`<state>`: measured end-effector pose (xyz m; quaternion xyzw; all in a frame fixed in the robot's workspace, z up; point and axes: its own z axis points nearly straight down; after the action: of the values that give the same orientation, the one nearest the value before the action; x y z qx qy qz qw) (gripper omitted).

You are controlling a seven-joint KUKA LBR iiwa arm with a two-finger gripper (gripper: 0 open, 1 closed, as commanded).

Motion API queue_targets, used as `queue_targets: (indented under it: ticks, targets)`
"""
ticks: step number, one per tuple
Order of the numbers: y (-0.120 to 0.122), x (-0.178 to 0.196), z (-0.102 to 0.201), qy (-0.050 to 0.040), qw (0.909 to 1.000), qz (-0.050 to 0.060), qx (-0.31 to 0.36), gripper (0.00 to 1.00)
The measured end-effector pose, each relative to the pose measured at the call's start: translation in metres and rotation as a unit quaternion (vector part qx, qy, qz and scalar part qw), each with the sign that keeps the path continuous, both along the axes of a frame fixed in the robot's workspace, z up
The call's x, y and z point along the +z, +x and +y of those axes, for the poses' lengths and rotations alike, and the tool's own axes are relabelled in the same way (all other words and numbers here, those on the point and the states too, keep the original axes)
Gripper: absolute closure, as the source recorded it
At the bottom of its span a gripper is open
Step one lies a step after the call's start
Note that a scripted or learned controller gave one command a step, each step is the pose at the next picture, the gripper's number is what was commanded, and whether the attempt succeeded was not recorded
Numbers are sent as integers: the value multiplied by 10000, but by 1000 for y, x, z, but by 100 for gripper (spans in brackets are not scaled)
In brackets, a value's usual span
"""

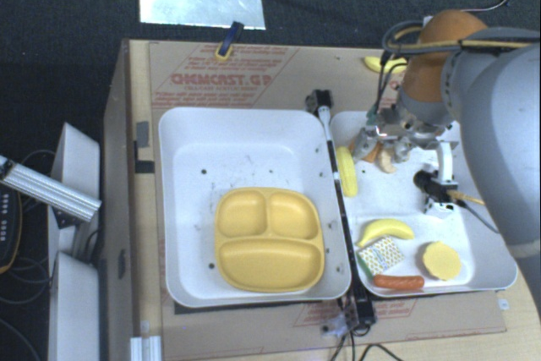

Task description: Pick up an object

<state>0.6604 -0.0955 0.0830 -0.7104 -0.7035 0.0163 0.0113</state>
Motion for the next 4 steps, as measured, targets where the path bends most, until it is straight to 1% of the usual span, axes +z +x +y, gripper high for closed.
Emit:
queue_targets:
  ticks: [1,2,3,4]
  targets:
    - [7,20,-12,30,9998,-177,54,0]
    - [9,108,-58,23,9997,-227,61,0]
    - [-46,38,-50,36,9998,-195,57,0]
    - [-53,18,-70,34,9997,-213,69,0]
